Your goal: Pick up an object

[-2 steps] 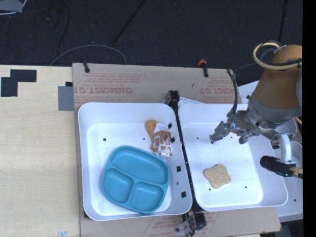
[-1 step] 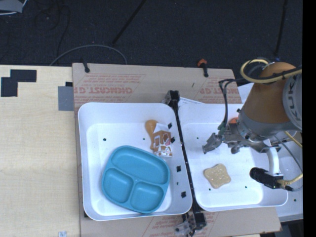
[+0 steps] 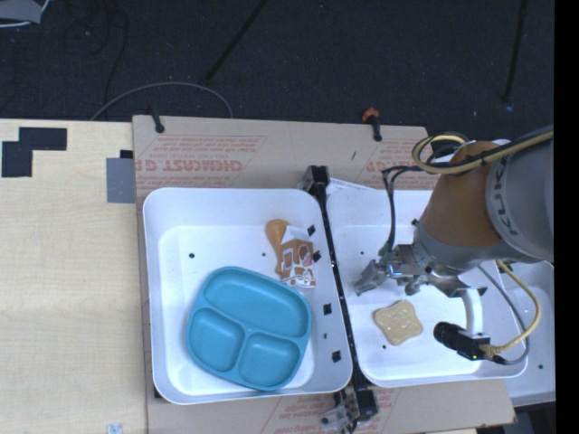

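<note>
pincer [image 3: 375,277] over right bin [image 3: 516,369] | jaw state: cannot tell (blurred) | toast slice [image 3: 398,322] lies just below-right, flat, untouched | nearest target

arm [image 3: 507,197]: grey, reaching in from the right, bulk up and right of the gripper
band [image 3: 461,211]: orange, just above the wrist
gripper [image 3: 373,278]: at the arm's left end, low, pointing left and down
cables [image 3: 520,328]: looped below and right of the gripper
</note>
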